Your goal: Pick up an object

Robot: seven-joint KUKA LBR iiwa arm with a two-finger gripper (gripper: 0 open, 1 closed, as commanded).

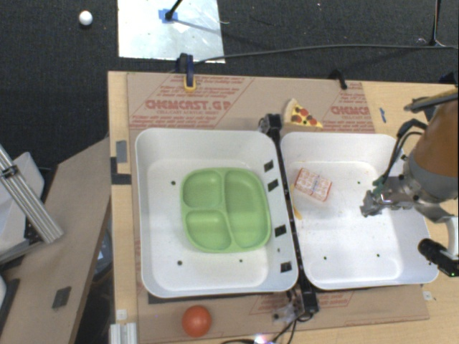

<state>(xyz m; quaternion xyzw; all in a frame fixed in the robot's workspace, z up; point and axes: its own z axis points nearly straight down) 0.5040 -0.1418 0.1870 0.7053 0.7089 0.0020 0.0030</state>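
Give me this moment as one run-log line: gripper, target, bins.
gripper: over right bin, holding nothing seen | nearest object: pink-patterned packet, apart from gripper | left bin: green divided plate | pick: not yet done

Small pink-and-white packet lying flat, slightly askew, upper left part of right bin.

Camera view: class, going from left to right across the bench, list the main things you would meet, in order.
Orange ball → green divided plate in the left bin → pink patterned packet in the right bin → gripper.
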